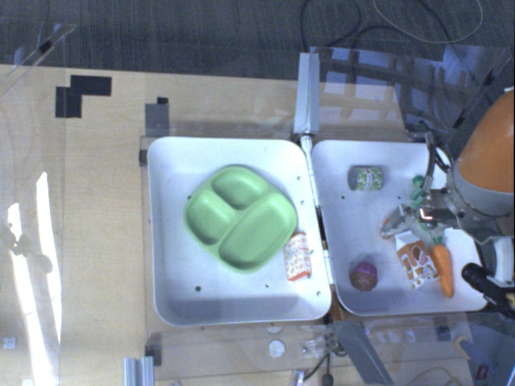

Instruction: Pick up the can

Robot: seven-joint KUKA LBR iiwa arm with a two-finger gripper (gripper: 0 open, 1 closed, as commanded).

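Note:
A small can [366, 178] with a green and white label lies on its side near the back of the right bin [338, 215]. My gripper [396, 222] hovers over the right half of that bin, in front of the can and to its right, apart from it. Its metal fingers [392, 215] point left, stand open and hold nothing. The grey arm with the orange band [487, 147] reaches in from the right.
Just under the gripper lie an orange and white packet [414, 264] and a carrot [443, 270]. A purple onion [364, 276] rests at the bin's front. The left bin [169, 240] holds a green divided plate [240, 217] and a red and white container [298, 256].

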